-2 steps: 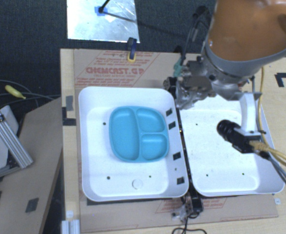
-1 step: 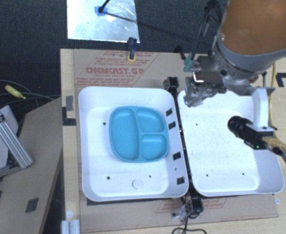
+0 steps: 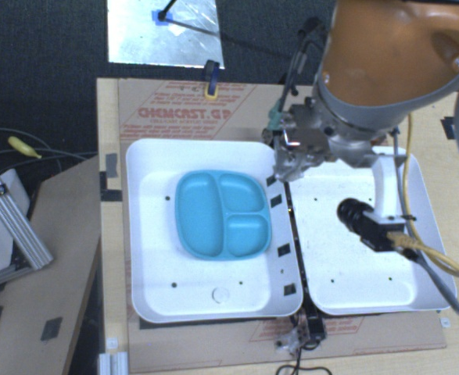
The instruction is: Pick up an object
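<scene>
A light blue divided plate (image 3: 221, 213) lies flat in the middle of the left white bin (image 3: 155, 287). My gripper (image 3: 285, 165) hangs over the far end of the ridge between the two bins, just off the plate's upper right corner and above it. The grey and orange arm (image 3: 393, 45) hides most of the gripper body. Nothing is seen held in it.
The right white bin (image 3: 346, 287) sits flush against the left one, with black clips (image 3: 284, 248) along the shared ridge. Both bins rest on a cardboard sheet (image 3: 182, 108). A shiny foil panel (image 3: 163, 22) lies beyond it, and a metal frame (image 3: 6, 217) stands at the far left.
</scene>
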`<state>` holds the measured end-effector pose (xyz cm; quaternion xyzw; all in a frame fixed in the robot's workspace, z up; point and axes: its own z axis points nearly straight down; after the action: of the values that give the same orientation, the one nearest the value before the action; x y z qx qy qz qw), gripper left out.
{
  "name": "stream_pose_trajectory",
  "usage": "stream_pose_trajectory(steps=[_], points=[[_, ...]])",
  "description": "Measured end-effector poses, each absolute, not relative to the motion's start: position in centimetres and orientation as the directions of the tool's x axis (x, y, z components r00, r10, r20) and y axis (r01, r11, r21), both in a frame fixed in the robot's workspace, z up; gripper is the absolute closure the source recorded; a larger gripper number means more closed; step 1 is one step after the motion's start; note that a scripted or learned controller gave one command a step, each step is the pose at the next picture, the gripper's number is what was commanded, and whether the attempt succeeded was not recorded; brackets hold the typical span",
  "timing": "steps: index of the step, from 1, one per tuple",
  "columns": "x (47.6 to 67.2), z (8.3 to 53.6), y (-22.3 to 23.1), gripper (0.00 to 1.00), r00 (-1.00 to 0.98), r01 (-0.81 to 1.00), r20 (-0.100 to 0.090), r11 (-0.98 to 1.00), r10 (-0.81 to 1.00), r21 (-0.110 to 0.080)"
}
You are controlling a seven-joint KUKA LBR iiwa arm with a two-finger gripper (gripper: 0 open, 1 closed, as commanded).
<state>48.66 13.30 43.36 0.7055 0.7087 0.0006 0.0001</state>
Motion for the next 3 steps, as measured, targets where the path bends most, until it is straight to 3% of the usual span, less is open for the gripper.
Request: stream_pose_trajectory(steps=[1,2,3], points=[[48.7,45.8,10.9,1.00,0.001,1.000,0.001,-0.001,1.000,0.005],[49.3,44.3,15.0,1.00,-0.007,1.000,0.001,0.007,1.000,0.001],[49.4,45.5,14.8,1.00,-0.007,1.000,0.002,0.007,1.000,0.006]])
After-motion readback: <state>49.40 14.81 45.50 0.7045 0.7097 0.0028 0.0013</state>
